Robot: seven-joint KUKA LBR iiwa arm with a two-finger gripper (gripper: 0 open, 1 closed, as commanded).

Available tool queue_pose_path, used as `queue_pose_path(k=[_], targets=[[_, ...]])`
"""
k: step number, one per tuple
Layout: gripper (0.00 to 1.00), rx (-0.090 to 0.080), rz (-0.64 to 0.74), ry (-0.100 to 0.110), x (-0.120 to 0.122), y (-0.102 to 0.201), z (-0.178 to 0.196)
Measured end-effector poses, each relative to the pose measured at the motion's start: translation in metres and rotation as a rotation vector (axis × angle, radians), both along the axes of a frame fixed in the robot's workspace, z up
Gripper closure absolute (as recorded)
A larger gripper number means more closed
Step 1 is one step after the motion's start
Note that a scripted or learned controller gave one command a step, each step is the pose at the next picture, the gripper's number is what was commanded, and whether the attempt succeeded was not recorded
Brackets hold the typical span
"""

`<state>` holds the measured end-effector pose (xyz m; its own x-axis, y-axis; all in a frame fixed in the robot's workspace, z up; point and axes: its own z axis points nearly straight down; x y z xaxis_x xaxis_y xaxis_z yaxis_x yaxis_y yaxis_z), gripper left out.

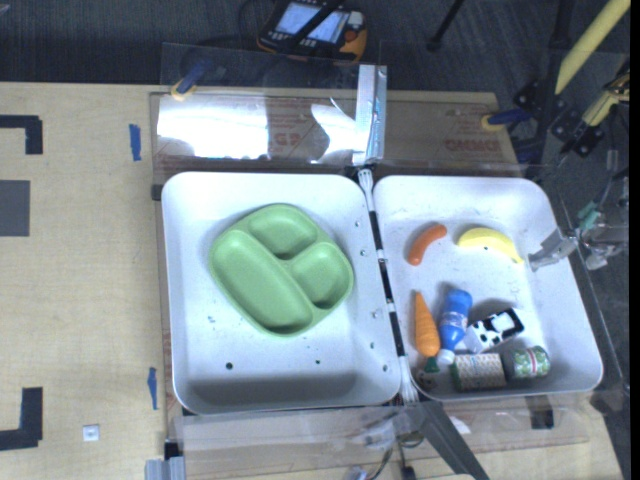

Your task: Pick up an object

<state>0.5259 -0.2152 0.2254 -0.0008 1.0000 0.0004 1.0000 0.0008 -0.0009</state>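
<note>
The claw (575, 243), its grip state impossible to tell, hangs at the right bin's (560, 363) edge beside the banana (487, 241), seemingly poised to descend.

**Inspector:** Surroundings?

**Assistant:** Pale wooden worktop (80, 268) with black corner marks (25, 133) and blue tape strips (135, 141). Dark grey carpet floor (150, 8) beyond it.

**Inspector:** Anything on that floor?

**Assistant:** A handheld control unit, screen lit (312, 26), and black stand legs (465, 3). Glare on clear plastic sheeting (250, 123).
</note>
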Motion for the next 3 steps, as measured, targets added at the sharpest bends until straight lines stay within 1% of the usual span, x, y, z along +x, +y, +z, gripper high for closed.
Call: queue_pose_path(k=[1,2,3], targets=[[0.0,-0.009,0.112,-0.028,0.075,-0.005,-0.084],[0.0,-0.014,0.124,-0.04,0.086,-0.005,-0.086],[0.0,-0.022,0.21,-0.058,0.099,-0.005,-0.088]])
